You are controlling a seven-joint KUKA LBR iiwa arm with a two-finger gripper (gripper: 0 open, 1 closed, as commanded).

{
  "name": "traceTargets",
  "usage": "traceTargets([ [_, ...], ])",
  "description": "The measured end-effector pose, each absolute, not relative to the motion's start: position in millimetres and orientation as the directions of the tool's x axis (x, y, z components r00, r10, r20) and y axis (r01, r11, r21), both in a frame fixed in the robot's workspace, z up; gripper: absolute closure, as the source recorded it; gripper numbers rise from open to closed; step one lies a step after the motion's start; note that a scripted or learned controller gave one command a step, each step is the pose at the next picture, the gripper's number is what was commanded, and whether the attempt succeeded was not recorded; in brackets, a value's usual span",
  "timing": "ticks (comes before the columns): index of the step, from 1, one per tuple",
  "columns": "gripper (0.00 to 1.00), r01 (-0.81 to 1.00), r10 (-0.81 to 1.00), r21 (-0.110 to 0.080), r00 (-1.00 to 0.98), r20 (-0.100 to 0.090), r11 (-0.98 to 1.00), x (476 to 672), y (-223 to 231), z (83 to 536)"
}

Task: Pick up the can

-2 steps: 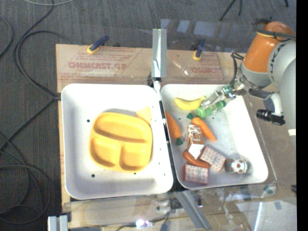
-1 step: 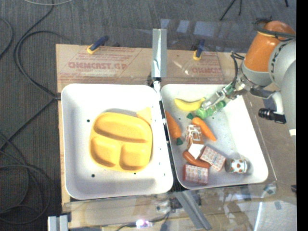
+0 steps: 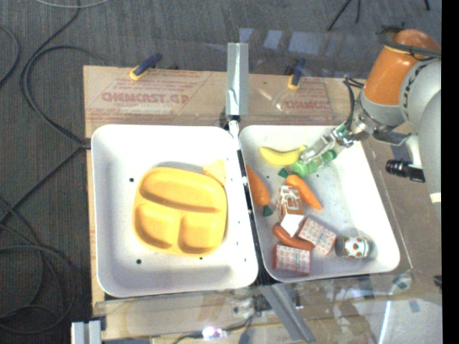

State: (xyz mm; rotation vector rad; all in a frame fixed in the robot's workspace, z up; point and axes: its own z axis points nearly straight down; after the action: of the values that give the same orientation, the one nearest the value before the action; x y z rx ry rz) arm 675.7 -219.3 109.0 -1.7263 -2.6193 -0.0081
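We see the arm (image 3: pixel 412 77) cut off by the right edge. The gripper (image 3: pixel 324 149) is too small and cluttered for us to read. The can (image 3: pixel 354 247) lies blurred; its label is illegible. The yellow tray (image 3: pixel 181 210) hides part of a pale piece (image 3: pixel 215 169).

Both white bins (image 3: pixel 107 213) look like smooth, slightly glossy plastic; the yellow tray (image 3: pixel 181 210) shines like plastic; the can (image 3: pixel 353 247) gleams metallic.

Both bins (image 3: pixel 107 192) are white. The left one carries a yellow-orange sectioned tray (image 3: pixel 182 210). In the right lie a yellow banana (image 3: pixel 280 155), two orange carrots (image 3: pixel 258 186), red-and-white patterned cartons (image 3: pixel 315 235) and a can (image 3: pixel 353 247) (white, red-spotted).
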Motion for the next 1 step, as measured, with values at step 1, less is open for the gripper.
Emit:
traceTargets([
  [1, 0.00, 0.816, 0.816, -0.003, -0.578, -0.002, 0.578, 630.6, -198.2, 228.3],
])
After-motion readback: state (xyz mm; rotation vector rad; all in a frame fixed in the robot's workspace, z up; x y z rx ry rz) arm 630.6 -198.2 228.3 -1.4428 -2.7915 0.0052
